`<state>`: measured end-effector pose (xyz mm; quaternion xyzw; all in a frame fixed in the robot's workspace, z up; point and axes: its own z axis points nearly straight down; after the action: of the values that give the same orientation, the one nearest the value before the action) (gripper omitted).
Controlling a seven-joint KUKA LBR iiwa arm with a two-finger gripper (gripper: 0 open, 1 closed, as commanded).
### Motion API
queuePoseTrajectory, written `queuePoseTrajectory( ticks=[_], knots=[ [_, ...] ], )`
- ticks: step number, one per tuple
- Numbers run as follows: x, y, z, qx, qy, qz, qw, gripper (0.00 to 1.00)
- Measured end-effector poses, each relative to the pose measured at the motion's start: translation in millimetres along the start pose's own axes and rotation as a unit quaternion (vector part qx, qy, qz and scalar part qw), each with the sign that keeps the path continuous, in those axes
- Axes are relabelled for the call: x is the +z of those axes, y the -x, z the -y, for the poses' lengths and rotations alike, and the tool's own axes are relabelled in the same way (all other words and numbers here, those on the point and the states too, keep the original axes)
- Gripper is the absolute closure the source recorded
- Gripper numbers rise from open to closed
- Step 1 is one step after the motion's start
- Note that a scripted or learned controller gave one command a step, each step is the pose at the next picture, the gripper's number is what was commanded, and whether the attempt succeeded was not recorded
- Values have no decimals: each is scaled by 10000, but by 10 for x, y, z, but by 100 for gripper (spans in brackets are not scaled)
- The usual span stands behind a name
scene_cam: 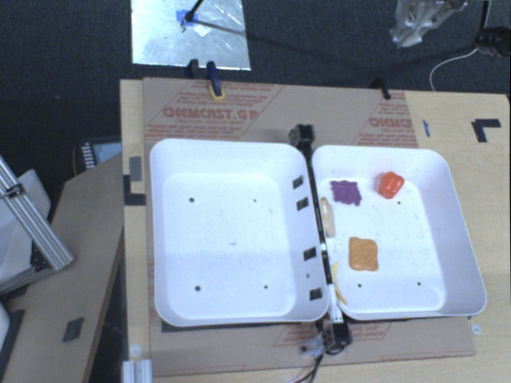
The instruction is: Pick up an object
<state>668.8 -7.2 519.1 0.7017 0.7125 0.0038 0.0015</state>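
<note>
Sitting in the right bin (455, 238): orange block (363, 254) near the middle, purple piece (346, 191) and red-orange thing (390, 184) toward the far wall, all apart. Left bin (172, 174) lying alongside on the worktop (239, 110). Hanging way off past the far right corner, gripper (415, 18), touching nothing, can't tell about the fingers, too blurry.

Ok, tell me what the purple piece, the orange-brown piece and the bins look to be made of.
Purple piece: flat, matte, ragged-edged, perhaps felt or foam; too small to be sure.
Orange-brown piece: flat, dull, rounded-square, maybe sponge or foam.
Bins: smooth white moulded plastic by the look, with rounded rims and a faint sheen.
</note>
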Motion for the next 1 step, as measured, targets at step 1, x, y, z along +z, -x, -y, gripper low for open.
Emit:
queuePoseTrajectory(
  ticks=[1],
  knots=[
    [-195, -588, 1009, 21, 2, -3, 10000, 100]
  ],
)
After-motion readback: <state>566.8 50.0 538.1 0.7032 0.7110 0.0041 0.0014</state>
